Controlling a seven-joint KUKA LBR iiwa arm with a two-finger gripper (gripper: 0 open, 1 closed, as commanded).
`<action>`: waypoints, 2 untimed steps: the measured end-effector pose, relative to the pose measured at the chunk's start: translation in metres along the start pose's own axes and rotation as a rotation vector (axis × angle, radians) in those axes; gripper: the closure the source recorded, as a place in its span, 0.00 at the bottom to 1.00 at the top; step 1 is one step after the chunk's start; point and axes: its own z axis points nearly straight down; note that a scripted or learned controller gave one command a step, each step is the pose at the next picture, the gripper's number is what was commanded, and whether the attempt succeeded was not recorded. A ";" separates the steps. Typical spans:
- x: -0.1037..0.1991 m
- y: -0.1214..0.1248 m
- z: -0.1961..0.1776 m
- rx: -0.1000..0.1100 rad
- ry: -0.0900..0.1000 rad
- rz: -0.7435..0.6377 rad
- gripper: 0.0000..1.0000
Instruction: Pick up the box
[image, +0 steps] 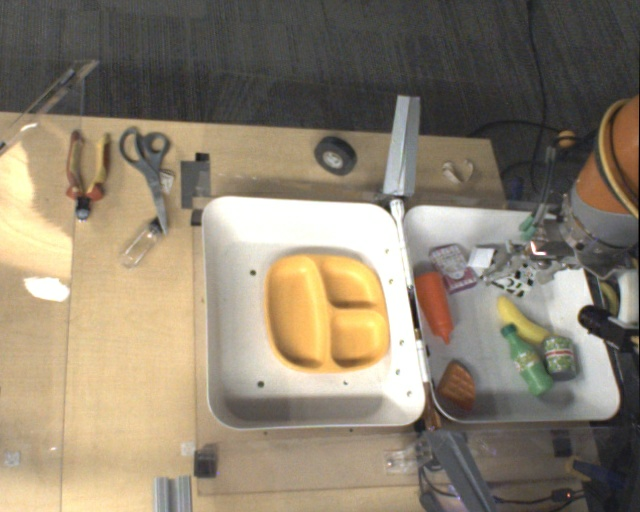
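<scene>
Now the pincer (528, 252) hovers over the right bin (600, 405), near the box (452, 262); its state I cannot tell. Best to centre squarely over that box, clear of the carrot (434, 305).

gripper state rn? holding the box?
Gripper: cannot be told. It sits over the right bin, near the small purple box; no box visibly held.

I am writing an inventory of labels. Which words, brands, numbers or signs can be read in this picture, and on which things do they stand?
No text can be read here.
The box has purple print, too blurred to read.
The small can has a label, too small to read.
The green bottle shows no legible print.
</scene>
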 end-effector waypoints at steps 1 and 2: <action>0.036 0.050 0.102 -0.004 0.000 -0.171 0.00; 0.037 0.053 0.091 -0.010 -0.001 -0.173 1.00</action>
